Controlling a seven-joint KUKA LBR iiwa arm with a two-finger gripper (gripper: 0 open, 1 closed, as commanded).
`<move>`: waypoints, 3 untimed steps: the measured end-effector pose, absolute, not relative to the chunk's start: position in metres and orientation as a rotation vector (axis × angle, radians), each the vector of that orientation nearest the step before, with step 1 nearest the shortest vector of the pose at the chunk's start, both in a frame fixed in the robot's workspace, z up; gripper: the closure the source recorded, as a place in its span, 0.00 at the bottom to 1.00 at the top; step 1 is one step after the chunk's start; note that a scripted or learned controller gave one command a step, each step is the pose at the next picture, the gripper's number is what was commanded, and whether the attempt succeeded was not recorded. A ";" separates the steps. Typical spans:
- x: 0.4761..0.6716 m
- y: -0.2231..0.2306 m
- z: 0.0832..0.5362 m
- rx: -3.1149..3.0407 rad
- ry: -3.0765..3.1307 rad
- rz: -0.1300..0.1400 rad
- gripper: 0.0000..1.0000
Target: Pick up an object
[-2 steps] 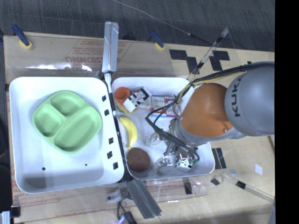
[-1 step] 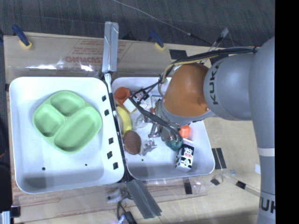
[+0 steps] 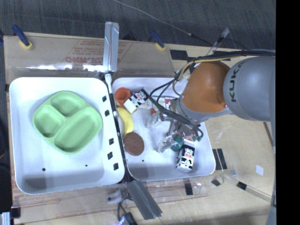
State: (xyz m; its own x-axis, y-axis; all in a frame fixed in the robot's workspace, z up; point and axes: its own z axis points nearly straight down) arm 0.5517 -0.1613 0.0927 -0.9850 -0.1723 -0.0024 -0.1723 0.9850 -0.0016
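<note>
Two bins sit before us: the left bin (image 3: 23, 172) holds a green plate (image 3: 68, 121). In the right bin (image 3: 157, 171) our gripper (image 3: 169, 139) hangs low beside a teal object (image 3: 176, 146); we cannot tell its opening. Nearby lie a banana (image 3: 125, 120), brown disc (image 3: 134, 144) and cow-print carton (image 3: 186, 158).

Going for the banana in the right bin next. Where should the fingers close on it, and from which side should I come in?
Grip the banana across its narrow middle, coming straight down from above. It lies flat, running lengthwise along the right bin's left wall, so close the fingers across its width. The wall side looks tight, and the brown disc sits at its lower end, the orange cup at its upper.
</note>
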 end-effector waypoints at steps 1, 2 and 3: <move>0.635 -0.100 0.091 -0.322 3.134 0.005 0.00; 0.621 -0.092 0.092 -0.240 3.133 0.001 0.00; 0.623 -0.092 0.103 -0.242 3.130 -0.002 1.00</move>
